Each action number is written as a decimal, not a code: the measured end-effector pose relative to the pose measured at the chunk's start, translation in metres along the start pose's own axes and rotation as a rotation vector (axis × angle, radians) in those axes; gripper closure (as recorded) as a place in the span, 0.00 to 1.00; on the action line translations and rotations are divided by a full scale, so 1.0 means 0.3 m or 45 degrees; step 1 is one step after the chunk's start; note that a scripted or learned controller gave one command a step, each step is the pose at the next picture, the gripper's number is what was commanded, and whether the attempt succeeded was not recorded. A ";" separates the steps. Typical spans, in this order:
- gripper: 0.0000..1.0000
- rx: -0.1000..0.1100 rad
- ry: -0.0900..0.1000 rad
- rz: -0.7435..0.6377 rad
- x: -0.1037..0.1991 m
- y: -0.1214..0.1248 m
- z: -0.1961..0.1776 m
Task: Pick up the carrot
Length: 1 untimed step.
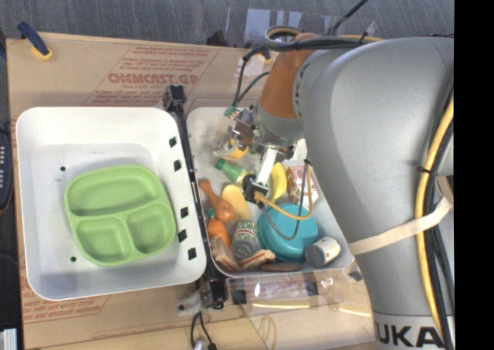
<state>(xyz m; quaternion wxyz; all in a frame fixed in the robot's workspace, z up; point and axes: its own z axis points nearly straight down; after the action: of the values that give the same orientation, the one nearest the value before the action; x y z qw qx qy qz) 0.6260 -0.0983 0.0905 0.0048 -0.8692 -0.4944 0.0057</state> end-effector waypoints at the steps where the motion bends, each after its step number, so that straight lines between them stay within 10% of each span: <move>1: 1.00 0.011 -0.001 -0.011 0.003 -0.003 -0.032</move>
<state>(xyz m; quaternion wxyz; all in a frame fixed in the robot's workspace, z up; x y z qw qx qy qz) 0.6258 -0.0972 0.1002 0.0086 -0.8670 -0.4982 0.0082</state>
